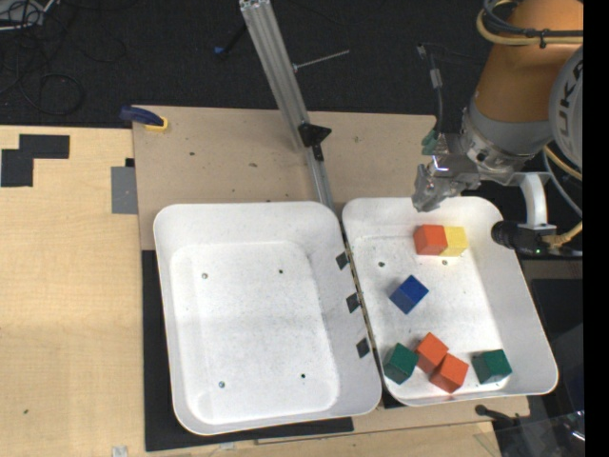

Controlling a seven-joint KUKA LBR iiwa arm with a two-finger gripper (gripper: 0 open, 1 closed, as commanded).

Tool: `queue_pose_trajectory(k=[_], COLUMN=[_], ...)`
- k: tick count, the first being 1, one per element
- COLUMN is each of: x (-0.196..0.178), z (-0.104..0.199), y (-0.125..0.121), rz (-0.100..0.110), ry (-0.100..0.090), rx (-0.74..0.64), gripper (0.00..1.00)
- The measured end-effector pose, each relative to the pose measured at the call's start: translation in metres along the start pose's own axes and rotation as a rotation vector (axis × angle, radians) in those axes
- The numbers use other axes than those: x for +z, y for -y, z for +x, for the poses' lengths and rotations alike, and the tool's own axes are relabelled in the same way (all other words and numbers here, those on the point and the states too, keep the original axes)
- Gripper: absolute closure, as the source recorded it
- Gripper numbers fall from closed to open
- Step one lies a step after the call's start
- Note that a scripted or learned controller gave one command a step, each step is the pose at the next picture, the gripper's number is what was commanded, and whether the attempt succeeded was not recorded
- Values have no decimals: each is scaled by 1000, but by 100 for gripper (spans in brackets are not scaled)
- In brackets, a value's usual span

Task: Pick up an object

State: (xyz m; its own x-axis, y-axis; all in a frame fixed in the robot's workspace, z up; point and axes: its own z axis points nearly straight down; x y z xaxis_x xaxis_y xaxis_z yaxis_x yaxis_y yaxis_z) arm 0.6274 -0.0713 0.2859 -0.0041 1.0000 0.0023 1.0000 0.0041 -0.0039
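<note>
A: What does the gripper (pixel 436 190) show?
B: It hangs over the far edge of the right bin (pixel 533 322), just beyond the orange cube (pixel 430 239). Nothing lies between its fingers; whether they are spread or pressed together cannot be told at this angle.

A: And the cubes?
B: All lie in the right bin. The orange cube touches a yellow cube (pixel 456 240) at the far end. A blue cube (pixel 409 293) sits alone near the middle. At the near end, a green cube (pixel 401 362), two orange-red cubes (pixel 432 349) and (pixel 450 372), and a second green cube (pixel 491 365) form a loose row; the first three touch, while the last stands slightly apart.

A: The surroundings?
B: The left bin (pixel 190 246) adjoins the right one. A metal rail (pixel 281 74) slants across the bench (pixel 67 274) behind them.
</note>
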Motion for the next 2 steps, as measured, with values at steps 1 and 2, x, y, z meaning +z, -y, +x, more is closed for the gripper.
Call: queue_pose_trajectory(k=[1,2], x=[21,40], z=[42,99], y=[16,20], rz=[2,2], ry=[0,0], rx=[1,0], gripper=[100,100])
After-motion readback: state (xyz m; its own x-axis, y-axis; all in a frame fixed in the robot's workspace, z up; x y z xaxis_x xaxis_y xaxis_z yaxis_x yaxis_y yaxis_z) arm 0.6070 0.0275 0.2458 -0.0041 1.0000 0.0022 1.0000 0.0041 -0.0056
